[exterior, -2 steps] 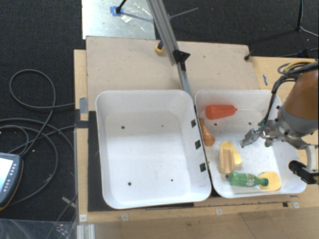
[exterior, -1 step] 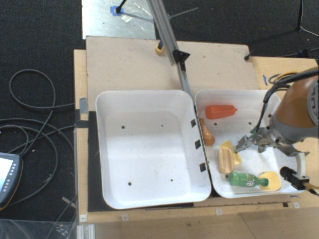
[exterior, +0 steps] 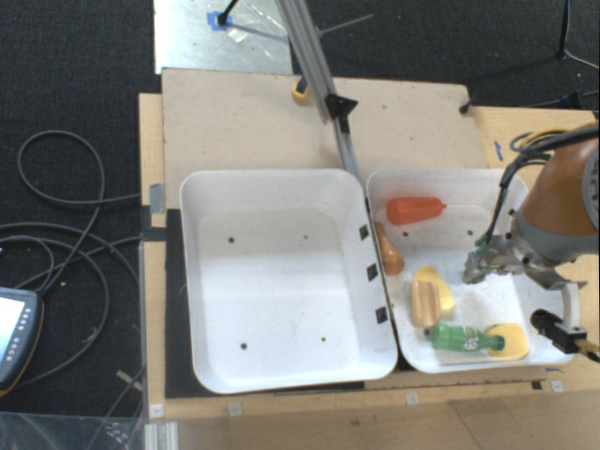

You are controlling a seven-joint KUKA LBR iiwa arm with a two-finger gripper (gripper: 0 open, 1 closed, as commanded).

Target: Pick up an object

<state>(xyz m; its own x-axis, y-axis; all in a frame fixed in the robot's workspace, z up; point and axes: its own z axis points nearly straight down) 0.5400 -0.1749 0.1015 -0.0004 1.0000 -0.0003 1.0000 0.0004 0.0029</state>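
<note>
While the arm reaches in from the right, the bench contents stand as listed below.

Arm: grey KUKA arm (exterior: 562, 204) with orange band, over the right side of the right bin.
Gripper: gripper (exterior: 476, 268) low inside the right bin, pointing toward its middle; jaw state cannot be told, and nothing is seen between them.
Right bin: shallow white bin (exterior: 441, 178), holding all the objects.
Orange carrot-like piece: (exterior: 413, 210) lying near the far wall, left of the gripper.
Brown pear-shaped piece: (exterior: 388, 253) against the left wall.
Hot-dog bun toy: (exterior: 429, 297) near the bin's middle, just left of and below the gripper, apart from it.
Green bottle: (exterior: 459, 338) lying on its side near the front wall.
Yellow piece: (exterior: 511, 337) touching the bottle's right end.
Left bin: white bin (exterior: 272, 279) beside the right one.
Tablet: (exterior: 16, 331) on the floor at far left, among cables.
</note>
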